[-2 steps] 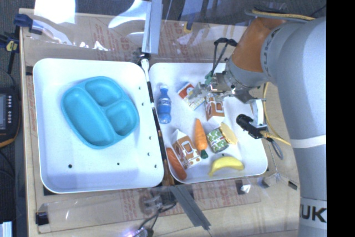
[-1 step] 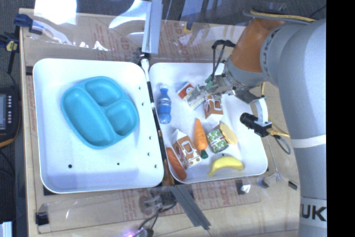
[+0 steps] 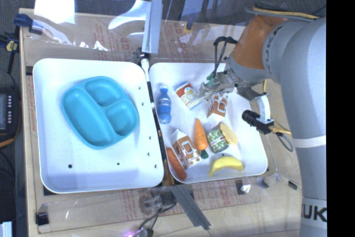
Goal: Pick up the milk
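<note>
Three small white-and-orange cartons lie in the right bin (image 3: 252, 166), and I cannot tell from their print which one is the milk. One carton (image 3: 188, 95) lies at the upper middle. A second carton (image 3: 218, 106) is just right of it, and a third carton (image 3: 186, 152) lies near the front. My gripper (image 3: 212, 86) hangs low over the bin's upper part, between the first two cartons and close to both. Nothing shows clearly between its fingers. The arm's grey body and orange band cover the bin's far right corner.
Also in the right bin are a blue bottle (image 3: 163, 105) by the left wall, a carrot (image 3: 200, 135), a green can (image 3: 217, 140), a banana (image 3: 226, 164) and a red sausage (image 3: 174, 163). The left bin (image 3: 50, 164) holds a blue divided plate (image 3: 100, 111).
</note>
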You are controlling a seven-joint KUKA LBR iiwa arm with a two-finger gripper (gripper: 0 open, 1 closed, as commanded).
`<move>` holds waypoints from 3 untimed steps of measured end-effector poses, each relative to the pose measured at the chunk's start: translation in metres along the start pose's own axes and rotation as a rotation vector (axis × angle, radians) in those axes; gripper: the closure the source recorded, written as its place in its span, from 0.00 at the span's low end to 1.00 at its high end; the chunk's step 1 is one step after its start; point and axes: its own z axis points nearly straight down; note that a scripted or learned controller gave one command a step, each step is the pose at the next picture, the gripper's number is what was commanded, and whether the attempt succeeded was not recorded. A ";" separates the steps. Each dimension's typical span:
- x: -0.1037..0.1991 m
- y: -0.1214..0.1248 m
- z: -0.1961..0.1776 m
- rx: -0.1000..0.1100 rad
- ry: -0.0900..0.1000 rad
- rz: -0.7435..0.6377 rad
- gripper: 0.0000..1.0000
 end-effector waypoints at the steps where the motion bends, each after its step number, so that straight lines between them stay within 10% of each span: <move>1: 0.000 0.000 0.000 0.000 0.000 0.000 0.00; 2: 0.005 -0.016 0.025 0.025 0.019 -0.130 0.00; 3: 0.005 -0.015 0.015 0.026 0.020 -0.134 1.00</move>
